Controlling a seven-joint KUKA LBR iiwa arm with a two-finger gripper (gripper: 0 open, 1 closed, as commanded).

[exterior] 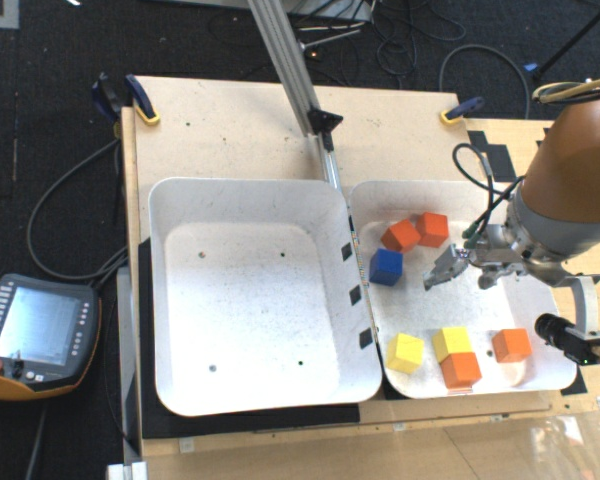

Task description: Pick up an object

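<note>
In the right bin (pixel 420 313) lie several small blocks. Two orange blocks (pixel 416 232) touch each other at the back, and a blue block (pixel 385 267) sits just in front of them by the divider. Along the front there are a yellow block (pixel 407 352), a second yellow block (pixel 452 342) with an orange block (pixel 461 369) against it, and another orange block (pixel 511 345). My gripper (pixel 467 272) hangs over the middle of this bin, right of the blue block, open with nothing between its fingers.
The left bin (pixel 180 203) lies beside the right one. A slanted metal pole (pixel 285 53) runs to the bins' shared back edge. Clamps (pixel 140 100) hold the board's back corners. A teach pendant (pixel 35 333) lies on the floor at the left.
</note>
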